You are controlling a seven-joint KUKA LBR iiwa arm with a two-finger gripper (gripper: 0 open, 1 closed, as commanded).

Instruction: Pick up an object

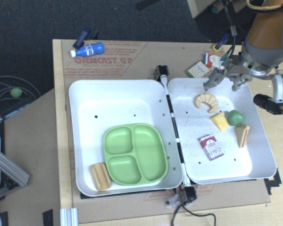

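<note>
— So, which piece are you going for?

— Probably the toy croissant [207, 101]. It lies in the right bin [259, 166], near that bin's far wall, and my gripper [225, 82] hangs just beyond it, over the far rim. My two fingers are spread apart with nothing between them.

— How do you expect it to handle?

— I'd judge it light and stiff, a moulded play-food piece, likely a bit smooth. The curve is the trouble: grip the horns and it may twist out. I'd close across the thick middle of the arc.

— What sits around it?

— Nearer the camera from the croissant is a yellow cheese block [220, 122], touching or almost touching a green ball [235, 117]. Past those, a wedge-shaped sandwich slice [243, 135] leans near the bin's right side, and a small red and white packet [211, 147] lies flat, well apart from the croissant.

— And the other bin?

— The left bin [85, 98], on the croissant's far side of the divider, holds a green divided plate [134, 153] with three compartments, and a tan bread slice [100, 175] just beside the plate's near-left corner.

— Anything outside the bins?

— A blue and white bottle [87, 49] lies on the cardboard [132, 55] beyond the left bin.
</note>
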